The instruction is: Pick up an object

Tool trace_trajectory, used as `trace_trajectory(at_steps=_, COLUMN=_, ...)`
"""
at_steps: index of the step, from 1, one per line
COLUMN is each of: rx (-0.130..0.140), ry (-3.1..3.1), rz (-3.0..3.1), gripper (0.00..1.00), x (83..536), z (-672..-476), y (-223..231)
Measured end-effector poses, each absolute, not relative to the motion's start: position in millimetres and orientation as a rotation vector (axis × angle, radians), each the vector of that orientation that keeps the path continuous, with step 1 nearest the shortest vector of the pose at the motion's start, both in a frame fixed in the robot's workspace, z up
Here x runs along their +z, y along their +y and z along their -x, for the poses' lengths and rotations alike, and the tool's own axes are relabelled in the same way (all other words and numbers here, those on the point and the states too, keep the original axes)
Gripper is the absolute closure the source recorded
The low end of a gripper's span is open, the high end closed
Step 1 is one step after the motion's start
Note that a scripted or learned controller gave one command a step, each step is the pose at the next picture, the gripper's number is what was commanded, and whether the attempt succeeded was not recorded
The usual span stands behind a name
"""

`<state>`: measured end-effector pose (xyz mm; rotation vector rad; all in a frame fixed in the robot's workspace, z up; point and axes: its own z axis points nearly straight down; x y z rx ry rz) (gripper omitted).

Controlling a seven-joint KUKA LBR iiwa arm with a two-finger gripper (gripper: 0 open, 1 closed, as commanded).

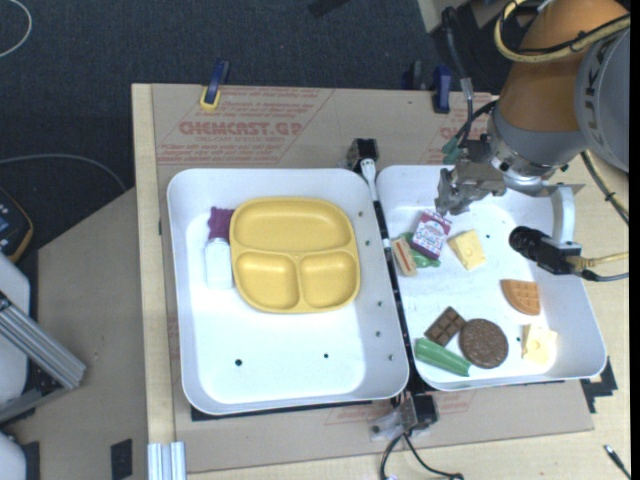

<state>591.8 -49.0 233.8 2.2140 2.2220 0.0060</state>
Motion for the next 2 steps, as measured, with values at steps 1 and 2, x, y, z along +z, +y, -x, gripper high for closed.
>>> trace_trajectory(at_steps=1, rx=-0.004, ry=2.224, rz=-2.224, gripper=1.0, x=215.5, z=-589.1, y=-51.2)
trace_trajectory(at_steps=2, rx=-0.004, ry=2.223, rz=-2.224, gripper=1.0, x=218.4, z=-576.1, y=-52.9)
